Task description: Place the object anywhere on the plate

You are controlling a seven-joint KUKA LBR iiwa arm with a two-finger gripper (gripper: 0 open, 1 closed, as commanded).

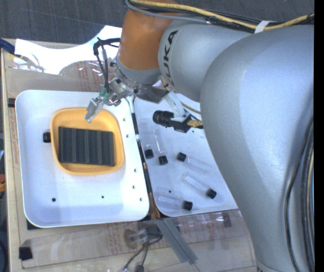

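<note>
1. Camera view shows you the gripper over the far edge of the yellow plate; it pinches a small clear tube at its tip.
2. You see the plate with its dark ribbed insert in the left bin.
3. Your right bin carries scattered clear tubes with black caps.

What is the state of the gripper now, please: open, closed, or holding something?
Gripper: it cannot be told whether it is open or closed; it hangs over the back edge of the yellow plate in the left bin.
</note>
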